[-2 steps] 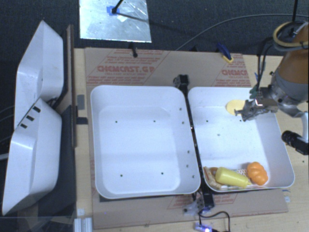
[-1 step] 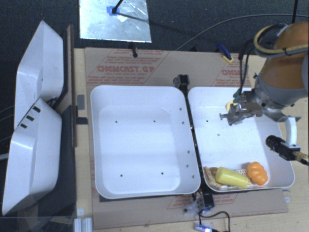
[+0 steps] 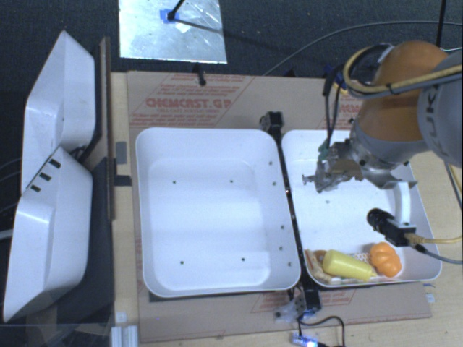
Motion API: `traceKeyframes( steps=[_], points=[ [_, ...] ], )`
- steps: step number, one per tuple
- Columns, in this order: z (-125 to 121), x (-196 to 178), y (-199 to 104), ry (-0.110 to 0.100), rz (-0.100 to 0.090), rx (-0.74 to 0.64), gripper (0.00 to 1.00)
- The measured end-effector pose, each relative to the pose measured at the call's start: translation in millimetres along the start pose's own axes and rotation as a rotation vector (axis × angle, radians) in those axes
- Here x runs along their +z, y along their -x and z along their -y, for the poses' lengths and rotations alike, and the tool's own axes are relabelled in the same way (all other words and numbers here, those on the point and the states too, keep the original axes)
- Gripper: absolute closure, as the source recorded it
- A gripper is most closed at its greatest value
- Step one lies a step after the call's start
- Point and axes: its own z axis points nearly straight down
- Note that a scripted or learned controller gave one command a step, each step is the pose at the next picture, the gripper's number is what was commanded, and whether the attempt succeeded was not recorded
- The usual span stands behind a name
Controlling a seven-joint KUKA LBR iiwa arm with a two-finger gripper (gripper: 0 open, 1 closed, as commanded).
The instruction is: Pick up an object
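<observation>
The right bin (image 3: 318,226) holds a yellow oblong object (image 3: 347,264) and an orange rounded object (image 3: 385,259) along its near edge, with a pale patterned piece (image 3: 318,267) under and beside the yellow one. My gripper (image 3: 327,177) hangs over the upper middle of that bin, well above those objects in the view. Its fingers point down toward the bin floor, and no object shows between them. The grey arm with its orange band (image 3: 405,63) comes in from the upper right.
The left bin (image 3: 210,208) lies beside the right one, with a black divider (image 3: 289,208) between them. A black cylinder on a white bracket (image 3: 387,224) sits at the right bin's right side. Cables run above the arm.
</observation>
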Motion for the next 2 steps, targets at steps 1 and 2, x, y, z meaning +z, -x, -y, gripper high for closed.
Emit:
traceKeyframes(
  steps=[1,2],
  points=[
    [14,17,-52,0.0,0.0,0.0,1.0],
    [23,10,-98,0.001,0.0,0.0,1.0]
  ],
)
